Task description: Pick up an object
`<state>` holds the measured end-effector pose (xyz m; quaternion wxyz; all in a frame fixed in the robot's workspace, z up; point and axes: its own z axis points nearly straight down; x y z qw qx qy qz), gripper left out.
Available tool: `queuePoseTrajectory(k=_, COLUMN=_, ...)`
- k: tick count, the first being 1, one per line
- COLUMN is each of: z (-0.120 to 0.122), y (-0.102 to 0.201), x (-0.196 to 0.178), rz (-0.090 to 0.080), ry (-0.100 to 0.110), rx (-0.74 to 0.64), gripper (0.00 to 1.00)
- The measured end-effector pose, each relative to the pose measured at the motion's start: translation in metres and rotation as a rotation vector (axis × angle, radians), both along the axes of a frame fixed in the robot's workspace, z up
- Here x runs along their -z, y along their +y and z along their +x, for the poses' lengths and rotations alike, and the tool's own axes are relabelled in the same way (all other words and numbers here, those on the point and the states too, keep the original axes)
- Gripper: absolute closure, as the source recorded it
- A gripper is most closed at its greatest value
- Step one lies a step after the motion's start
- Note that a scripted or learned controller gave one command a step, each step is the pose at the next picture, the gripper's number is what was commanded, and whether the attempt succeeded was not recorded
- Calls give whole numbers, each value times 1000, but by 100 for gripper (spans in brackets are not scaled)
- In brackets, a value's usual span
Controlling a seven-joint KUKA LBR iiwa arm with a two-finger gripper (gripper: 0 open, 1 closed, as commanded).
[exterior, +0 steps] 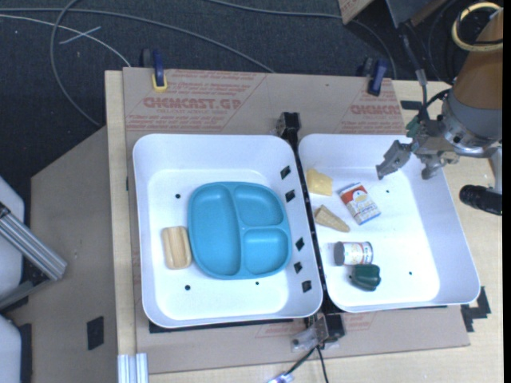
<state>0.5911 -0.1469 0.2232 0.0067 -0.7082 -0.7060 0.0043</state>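
The right bin [435, 238] holds a pale yellow block [320, 183], a small red and white box [358, 203], a tan wedge [331, 219], a little jar lying on its side [354, 253] and a dark green piece [366, 276]. My gripper [410, 164] hangs over the bin's back right part, to the upper right of the box. It is open, its two fingers spread apart with nothing between them.
In the left bin [152, 174] lie a blue divided plate [238, 228] and a tan bread-like piece [176, 246]. A black divider with clips [297, 206] runs between the bins. Clamps [159, 69] sit at the board's back edge.
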Motion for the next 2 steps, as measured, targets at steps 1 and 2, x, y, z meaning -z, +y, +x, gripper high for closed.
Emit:
queuePoseTrajectory(k=1, z=3, y=0, x=-8, rz=-2, ry=-14, rx=-3, gripper=0)
queuePoseTrajectory(k=2, z=9, y=-3, x=37, rz=-2, ry=-10, rx=-3, gripper=0)
